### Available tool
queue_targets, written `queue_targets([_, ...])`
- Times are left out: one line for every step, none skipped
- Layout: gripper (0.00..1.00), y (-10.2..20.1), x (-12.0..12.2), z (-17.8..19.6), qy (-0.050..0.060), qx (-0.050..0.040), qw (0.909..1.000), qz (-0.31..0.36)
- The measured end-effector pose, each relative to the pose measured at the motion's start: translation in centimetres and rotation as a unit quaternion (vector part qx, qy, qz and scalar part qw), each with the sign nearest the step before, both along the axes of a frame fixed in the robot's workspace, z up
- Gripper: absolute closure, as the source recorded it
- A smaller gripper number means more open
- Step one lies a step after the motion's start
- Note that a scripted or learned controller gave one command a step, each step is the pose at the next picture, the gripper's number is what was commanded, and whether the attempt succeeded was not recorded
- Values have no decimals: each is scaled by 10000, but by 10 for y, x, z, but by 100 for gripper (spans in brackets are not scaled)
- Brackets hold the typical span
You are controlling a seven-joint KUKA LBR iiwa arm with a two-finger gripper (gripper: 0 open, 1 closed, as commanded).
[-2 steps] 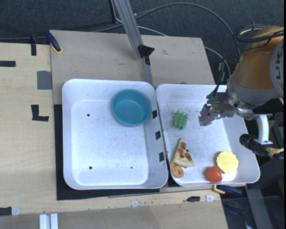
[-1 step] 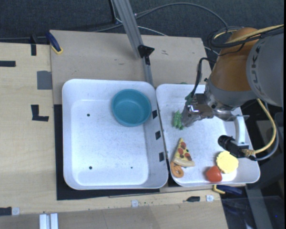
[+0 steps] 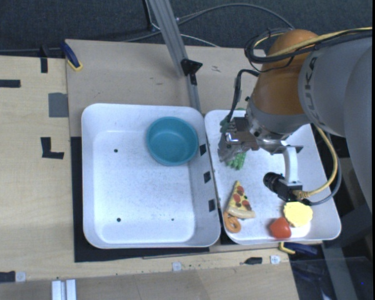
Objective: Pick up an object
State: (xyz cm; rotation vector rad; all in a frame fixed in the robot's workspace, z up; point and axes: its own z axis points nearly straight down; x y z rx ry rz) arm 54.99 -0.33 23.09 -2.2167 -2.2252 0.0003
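From the overhead camera, the counter (image 3: 44, 186) carried two shallow white bins side by side. The left bin (image 3: 112, 199) held a blue bowl (image 3: 172, 140) tucked near its far right corner. The right bin (image 3: 319, 224) held the loose items: a toy pizza slice (image 3: 239, 200) pointing away from the camera, a red tomato (image 3: 280, 228) and a yellow piece (image 3: 298, 214) near the front rim, and a small green object (image 3: 239, 161) toward the far left of that bin.

The arm (image 3: 287, 74) reached in from the right, wrist bent down so the gripper (image 3: 231, 150) sat low over the right bin, directly at the green object, which peeked out just below it. That placement suggested the green object was the chosen target. Whether the gripper was released or clenched could not be told, nor whether the object was caught; it appeared to rest on the bin floor.
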Motion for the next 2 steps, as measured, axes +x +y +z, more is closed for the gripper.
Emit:
queue_targets([100, 50, 8, -5, 2, 0, 10000, 0])
queue_targets([100, 100, 5, -13, 4, 1, 10000, 4])
